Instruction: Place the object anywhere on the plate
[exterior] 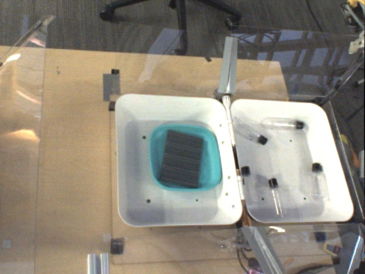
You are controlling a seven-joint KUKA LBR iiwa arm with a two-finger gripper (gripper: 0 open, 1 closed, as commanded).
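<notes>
Teal plate (212,163): centre of frame, in left bin (130,153)
Dark block (181,158): lying on plate
My gripper's grip: cannot tell

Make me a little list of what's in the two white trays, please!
left bin: holds a teal plate
on the plate: a dark ridged block, lying flat, slightly tilted
right bin: several clear tubes with black caps, scattered, lying apart from one another
bins: side by side, touching along the middle
bench: light wood
top of view: base of an office chair on grey carpet
task state: the block already lies on the plate
</notes>
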